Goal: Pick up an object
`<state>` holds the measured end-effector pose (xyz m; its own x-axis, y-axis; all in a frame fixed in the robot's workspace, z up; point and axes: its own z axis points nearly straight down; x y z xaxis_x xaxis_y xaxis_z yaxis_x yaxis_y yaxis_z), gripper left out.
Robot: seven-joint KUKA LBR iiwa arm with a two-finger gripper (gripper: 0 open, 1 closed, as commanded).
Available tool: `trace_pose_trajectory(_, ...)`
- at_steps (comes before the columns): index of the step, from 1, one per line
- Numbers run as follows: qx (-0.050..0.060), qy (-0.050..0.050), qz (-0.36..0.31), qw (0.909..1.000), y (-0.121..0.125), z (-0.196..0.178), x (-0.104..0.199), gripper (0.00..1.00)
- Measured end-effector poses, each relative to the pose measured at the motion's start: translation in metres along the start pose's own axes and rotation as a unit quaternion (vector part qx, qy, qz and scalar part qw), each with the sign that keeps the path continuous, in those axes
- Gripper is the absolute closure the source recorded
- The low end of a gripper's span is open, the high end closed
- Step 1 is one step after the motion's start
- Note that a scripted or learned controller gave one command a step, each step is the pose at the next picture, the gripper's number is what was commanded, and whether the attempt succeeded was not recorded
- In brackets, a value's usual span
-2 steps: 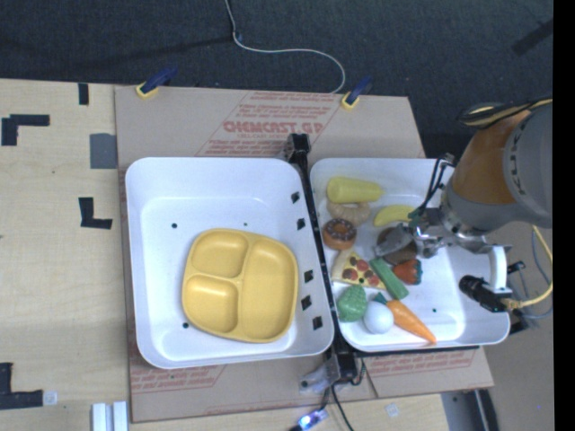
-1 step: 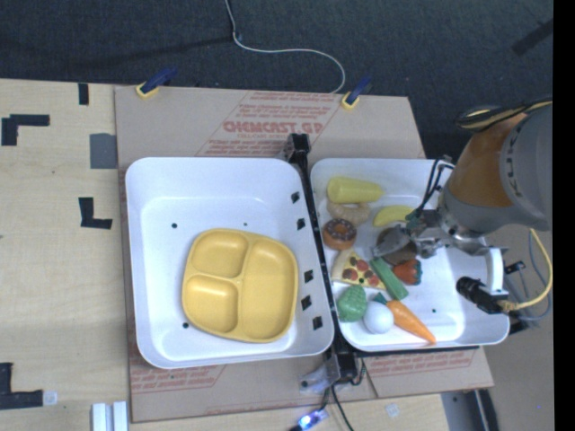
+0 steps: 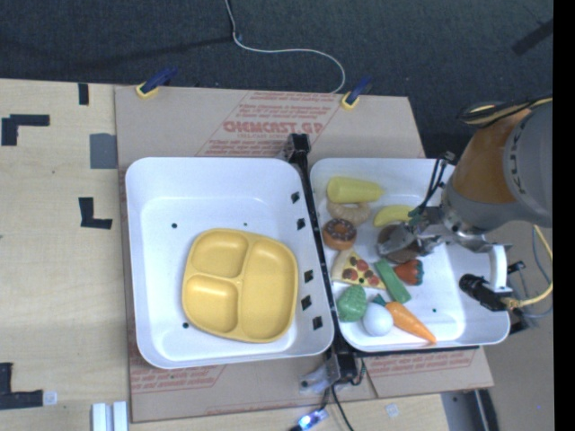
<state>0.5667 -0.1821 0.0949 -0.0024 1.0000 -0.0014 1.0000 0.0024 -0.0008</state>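
My pincer (image 3: 398, 238) hangs low in the right bin (image 3: 467, 330), whether clenched or released I cannot tell. A red toy (image 3: 410, 271) and green piece (image 3: 391, 281) lie just beneath it, the carrot (image 3: 411, 322) nearer the bin's front edge. A yellow plate (image 3: 240, 284) fills the left bin (image 3: 153, 196).

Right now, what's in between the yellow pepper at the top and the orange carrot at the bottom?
In the camera view, between the yellow pepper and the carrot lie the chocolate donut, the pizza slice and a green vegetable.
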Motion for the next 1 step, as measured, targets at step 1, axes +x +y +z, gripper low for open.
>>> trace_pose_trajectory(1, -0.002, 0.000, 0.001, 1.0000, -0.0075, -0.0581, -0.0028, 1.00)
